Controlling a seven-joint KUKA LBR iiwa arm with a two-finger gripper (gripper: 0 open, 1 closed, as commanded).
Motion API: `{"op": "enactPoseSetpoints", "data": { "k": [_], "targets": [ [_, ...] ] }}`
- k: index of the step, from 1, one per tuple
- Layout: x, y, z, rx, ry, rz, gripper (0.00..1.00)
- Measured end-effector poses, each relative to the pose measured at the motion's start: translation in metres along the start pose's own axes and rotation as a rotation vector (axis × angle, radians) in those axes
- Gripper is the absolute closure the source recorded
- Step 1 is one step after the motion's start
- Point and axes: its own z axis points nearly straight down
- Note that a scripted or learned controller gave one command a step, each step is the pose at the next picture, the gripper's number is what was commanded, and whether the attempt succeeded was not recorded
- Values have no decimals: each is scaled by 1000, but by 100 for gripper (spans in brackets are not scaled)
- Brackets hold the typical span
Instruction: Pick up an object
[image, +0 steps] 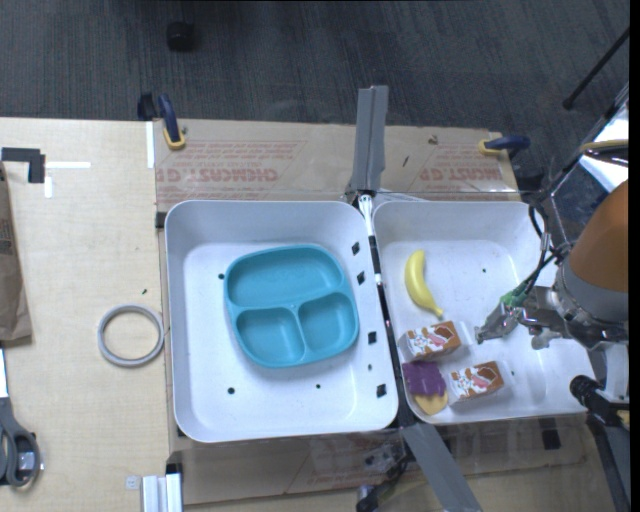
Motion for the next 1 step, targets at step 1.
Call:
{"op": "enactPoseSetpoints", "data": {
  "k": [1],
  "targets": [
    [-13, 23, 58, -1, -1, -85, 0]
  ]
}}
